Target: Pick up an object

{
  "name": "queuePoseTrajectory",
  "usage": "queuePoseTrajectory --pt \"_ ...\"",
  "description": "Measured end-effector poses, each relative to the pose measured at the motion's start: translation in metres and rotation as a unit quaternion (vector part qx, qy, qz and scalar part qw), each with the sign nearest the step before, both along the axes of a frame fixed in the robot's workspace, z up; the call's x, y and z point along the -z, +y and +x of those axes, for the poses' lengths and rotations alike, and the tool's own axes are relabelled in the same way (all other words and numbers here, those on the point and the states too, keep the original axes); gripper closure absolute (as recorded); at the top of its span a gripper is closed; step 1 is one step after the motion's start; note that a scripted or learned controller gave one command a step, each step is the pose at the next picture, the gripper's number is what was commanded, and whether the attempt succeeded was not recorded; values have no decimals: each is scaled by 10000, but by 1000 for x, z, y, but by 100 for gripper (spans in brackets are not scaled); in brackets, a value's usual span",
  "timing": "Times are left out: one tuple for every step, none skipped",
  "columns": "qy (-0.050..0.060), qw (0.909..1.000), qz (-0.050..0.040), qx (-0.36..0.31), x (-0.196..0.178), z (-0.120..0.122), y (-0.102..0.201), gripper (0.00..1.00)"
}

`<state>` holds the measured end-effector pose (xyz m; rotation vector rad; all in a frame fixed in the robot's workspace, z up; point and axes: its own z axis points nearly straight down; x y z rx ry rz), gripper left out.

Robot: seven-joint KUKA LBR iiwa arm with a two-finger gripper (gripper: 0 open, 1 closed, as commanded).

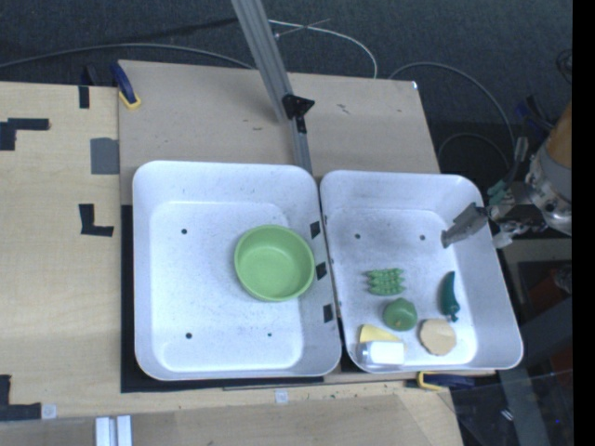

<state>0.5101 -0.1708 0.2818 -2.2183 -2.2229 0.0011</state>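
Camera view: right bin [483, 249] holds a green pea pod [385, 281], round green piece [401, 315], dark green vegetable [450, 295], tan piece [437, 336] and yellow-white block [381, 346]. Left bin [167, 249] holds a green bowl [273, 263]. Hand [465, 223] hovers above the right bin's far right side, gripping nothing; its opening can't be judged. No legible writing.

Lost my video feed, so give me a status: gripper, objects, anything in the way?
Gripper over right bin's right edge, holding nothing. Pea pod, dark green piece, other toy foods lie untouched below it. Green bowl in left bin. Nothing blocking.
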Motion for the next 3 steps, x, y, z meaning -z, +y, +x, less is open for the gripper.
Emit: queuePoseTrajectory --pt "-1 10000 0 2 0 0 0 0" --pt "21 10000 0 6 44 0 -1 0" --pt "27 10000 7 3 95 -3 10 0"
